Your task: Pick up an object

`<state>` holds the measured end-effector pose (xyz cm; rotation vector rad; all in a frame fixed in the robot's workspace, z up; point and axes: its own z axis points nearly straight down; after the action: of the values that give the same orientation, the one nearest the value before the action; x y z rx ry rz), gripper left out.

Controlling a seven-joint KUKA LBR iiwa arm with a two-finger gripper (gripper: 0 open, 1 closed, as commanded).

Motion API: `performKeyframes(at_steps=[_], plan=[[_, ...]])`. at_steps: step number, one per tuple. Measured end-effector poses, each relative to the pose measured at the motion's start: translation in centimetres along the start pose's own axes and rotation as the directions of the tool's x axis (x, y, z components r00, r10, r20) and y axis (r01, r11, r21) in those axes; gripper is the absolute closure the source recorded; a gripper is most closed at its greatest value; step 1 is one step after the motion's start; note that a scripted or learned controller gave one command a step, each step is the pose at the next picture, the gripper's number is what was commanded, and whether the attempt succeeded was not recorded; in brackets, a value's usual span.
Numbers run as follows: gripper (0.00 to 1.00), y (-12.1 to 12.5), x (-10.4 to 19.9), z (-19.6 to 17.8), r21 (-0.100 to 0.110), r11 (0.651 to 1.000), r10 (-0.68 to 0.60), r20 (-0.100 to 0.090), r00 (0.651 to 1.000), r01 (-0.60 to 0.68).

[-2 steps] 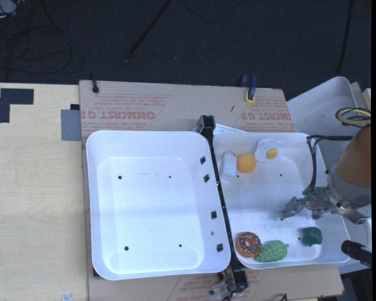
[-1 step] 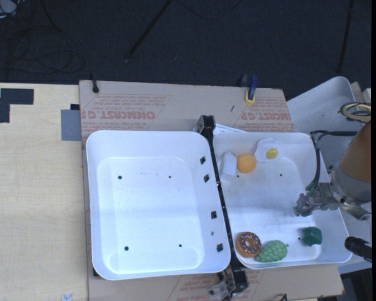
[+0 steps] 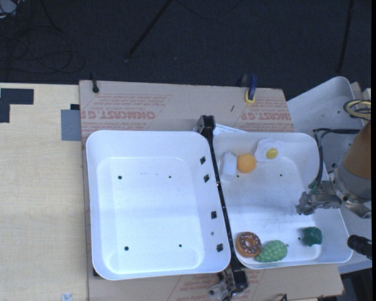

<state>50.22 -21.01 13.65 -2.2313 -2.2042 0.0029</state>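
Hovering low over the right bin [image 3: 301, 140], our claw [image 3: 308, 204] hangs above the dark green toy [image 3: 311, 235], the nearest pick; we cannot tell its state. We judge a straight descent best, centred, clear of the bin wall.

A dark floor [image 3: 175, 30] fills the top of the view, crossed by thin cables [image 3: 150, 27]. Below it sits a pale wooden bench [image 3: 31, 218] with dark grey patches [image 3: 12, 102] near its left edge. A brown cardboard sheet [image 3: 175, 108] with red printed lettering lies on the bench, held at its far edge by a blue and yellow clamp [image 3: 250, 89]. Lighting is even and dim.
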Motion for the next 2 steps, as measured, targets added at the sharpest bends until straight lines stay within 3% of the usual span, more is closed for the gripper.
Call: performKeyframes(at_steps=[2], plan=[[1.0,-0.06,-0.2,-1.89,0.002,1.0,0.009,-0.001,1.0,-0.009]])
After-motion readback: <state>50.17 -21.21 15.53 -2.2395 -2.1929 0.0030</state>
